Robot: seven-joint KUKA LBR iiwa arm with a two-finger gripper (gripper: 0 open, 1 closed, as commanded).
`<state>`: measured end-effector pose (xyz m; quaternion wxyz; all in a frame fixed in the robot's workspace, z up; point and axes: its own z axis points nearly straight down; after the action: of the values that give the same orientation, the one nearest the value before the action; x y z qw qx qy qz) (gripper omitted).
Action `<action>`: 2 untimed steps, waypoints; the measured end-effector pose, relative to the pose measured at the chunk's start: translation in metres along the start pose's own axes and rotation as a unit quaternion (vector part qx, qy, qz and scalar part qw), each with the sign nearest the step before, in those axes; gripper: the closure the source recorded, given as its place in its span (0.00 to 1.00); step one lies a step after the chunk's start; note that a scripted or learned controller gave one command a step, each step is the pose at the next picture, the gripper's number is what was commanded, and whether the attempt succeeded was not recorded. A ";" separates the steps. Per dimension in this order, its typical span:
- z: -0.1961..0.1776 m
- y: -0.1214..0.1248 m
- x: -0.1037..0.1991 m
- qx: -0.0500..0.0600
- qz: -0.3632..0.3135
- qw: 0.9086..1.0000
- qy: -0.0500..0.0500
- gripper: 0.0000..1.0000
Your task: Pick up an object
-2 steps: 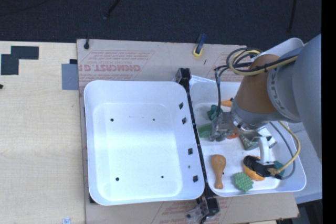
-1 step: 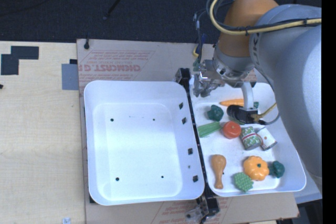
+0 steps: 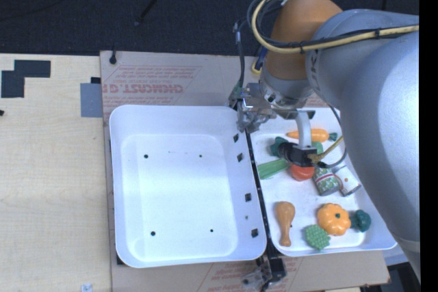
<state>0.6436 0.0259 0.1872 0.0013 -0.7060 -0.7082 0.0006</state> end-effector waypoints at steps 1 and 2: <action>0.000 -0.036 0.083 0.002 -0.002 1.000 0.001 1.00; 0.083 -0.037 0.085 0.005 0.000 1.000 -0.001 1.00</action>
<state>0.6056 0.1113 0.1039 0.0038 -0.7062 -0.7079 0.0051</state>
